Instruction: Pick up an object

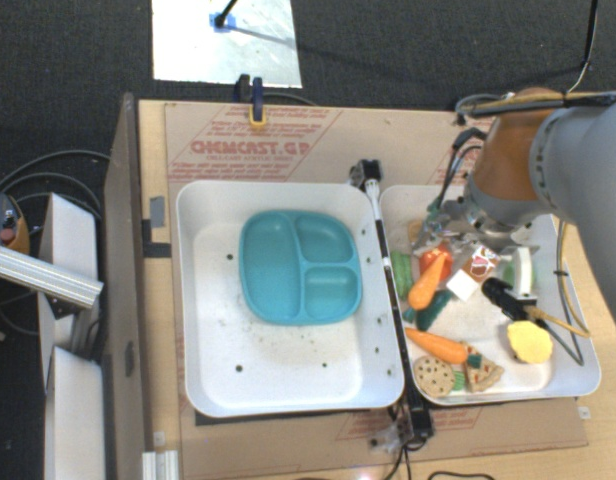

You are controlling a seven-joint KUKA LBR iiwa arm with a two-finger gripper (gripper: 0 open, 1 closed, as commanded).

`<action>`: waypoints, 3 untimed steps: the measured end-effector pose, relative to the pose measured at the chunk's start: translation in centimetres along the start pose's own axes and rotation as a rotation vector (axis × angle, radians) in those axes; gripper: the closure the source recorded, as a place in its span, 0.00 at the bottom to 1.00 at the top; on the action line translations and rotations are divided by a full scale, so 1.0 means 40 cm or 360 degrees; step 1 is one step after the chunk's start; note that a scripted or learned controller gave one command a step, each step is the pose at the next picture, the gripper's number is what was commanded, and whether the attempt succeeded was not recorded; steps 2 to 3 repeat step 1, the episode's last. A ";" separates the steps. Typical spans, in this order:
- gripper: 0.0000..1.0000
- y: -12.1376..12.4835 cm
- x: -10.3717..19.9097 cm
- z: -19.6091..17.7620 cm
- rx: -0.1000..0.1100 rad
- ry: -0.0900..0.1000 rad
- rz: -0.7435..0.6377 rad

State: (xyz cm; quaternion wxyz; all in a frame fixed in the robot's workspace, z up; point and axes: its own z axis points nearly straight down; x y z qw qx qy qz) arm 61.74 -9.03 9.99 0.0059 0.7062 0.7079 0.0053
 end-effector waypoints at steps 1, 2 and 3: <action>1.00 -0.004 0.150 -0.227 0.0009 0.0005 -0.0014; 1.00 -0.004 0.150 -0.227 0.0009 0.0005 -0.0014; 1.00 -0.004 0.150 -0.227 0.0009 0.0005 -0.0014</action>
